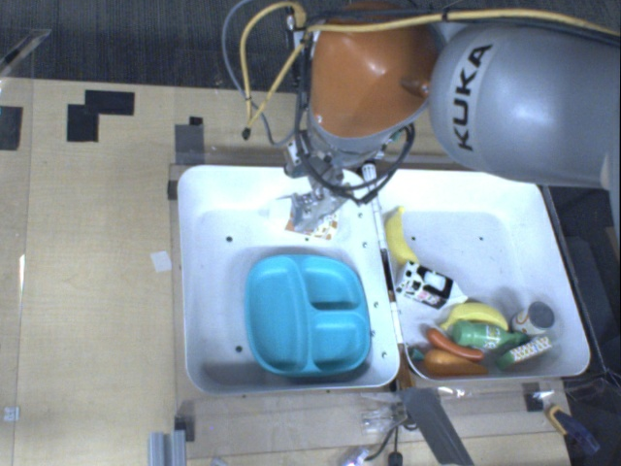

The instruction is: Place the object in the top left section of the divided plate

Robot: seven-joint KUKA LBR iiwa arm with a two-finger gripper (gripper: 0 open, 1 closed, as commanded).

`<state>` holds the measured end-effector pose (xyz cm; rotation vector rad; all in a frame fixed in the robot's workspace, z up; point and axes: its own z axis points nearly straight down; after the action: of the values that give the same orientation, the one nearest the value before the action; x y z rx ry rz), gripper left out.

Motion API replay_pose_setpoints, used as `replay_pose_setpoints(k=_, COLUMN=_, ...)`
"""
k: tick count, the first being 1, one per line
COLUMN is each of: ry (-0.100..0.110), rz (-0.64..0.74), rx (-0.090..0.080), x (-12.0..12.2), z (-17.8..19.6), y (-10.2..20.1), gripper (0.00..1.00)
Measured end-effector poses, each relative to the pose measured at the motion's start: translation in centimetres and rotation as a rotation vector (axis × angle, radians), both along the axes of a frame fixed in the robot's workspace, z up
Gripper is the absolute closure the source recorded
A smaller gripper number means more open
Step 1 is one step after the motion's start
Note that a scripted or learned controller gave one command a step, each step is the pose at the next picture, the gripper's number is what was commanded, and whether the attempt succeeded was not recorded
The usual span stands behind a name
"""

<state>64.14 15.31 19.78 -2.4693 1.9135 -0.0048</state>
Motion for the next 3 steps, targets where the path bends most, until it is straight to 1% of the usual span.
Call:
replay_pose_setpoints(k=1, ry=0.001, rz=0.5, rx=-0.01, x=-1.9, z=5.6, y=0.8, gripper=1.0)
replay_pose_setpoints(k=2, ry=-0.002, rz=0.84, rx=-0.013, x=-4.5, z=8.8, y=-0.5, gripper=1.0)
replay_pose_setpoints(k=3, ry=-0.001, rz=1.09, rx=-0.014, x=-4.7, z=7.1, y=1.2, gripper=1.0)
